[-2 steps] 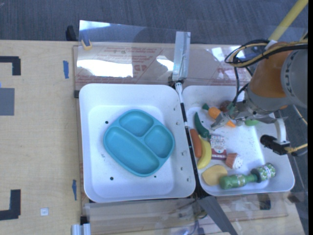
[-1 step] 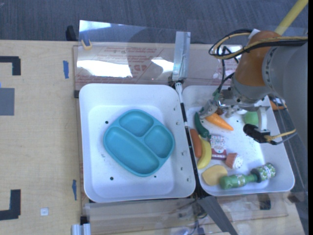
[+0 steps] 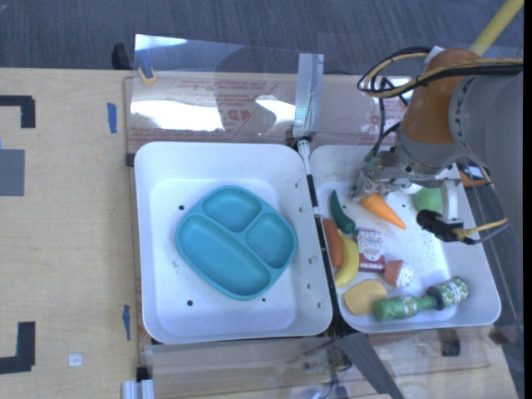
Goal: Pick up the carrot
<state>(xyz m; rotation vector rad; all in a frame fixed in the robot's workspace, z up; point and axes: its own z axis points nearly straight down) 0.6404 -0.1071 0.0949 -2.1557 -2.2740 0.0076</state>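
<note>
So the carrot is in the right-hand bin, up in the back half, lying slanted with its fat end toward the upper left and its tip pointing down and to the right. The gripper is right at that fat end, touching it or just about — and honestly the wrist and cable clutter there make it too murky to say whether it's clamped on the carrot or just parked next to it, so I can't tell.

The arm comes in from the right and its orange band sits above the bin's back corner, which makes sense since the carrot is tucked near the back wall and the divider side.

The rest of the bin is crowded: a dark green pepper-looking thing just left of the carrot, a hot dog and banana below that, a small packet, a yellow lemon-ish piece and a green bottle along the front. A light green item sits right of the carrot. The left bin just has the blue divided plate.

My guess is that we're at the grasp step — a lift would need to go straight up to avoid dragging the neighbours.
</note>
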